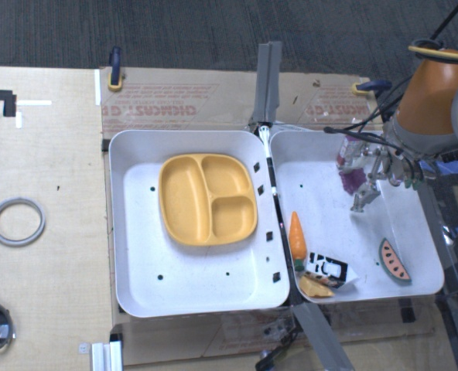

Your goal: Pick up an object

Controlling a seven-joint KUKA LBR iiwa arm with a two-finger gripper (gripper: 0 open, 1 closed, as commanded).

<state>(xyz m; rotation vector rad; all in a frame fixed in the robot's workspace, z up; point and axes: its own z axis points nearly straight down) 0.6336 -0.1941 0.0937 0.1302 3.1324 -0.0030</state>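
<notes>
Purple thing sits clamped between my gripper's fingers, lifted over the right bin, near its back edge. Below in that bin: carrot along the left wall, watermelon slice near the right wall, black-and-white packet at the front. Yellow divided plate lies in the left bin. Grey tape ring on the bench, far left.
</notes>
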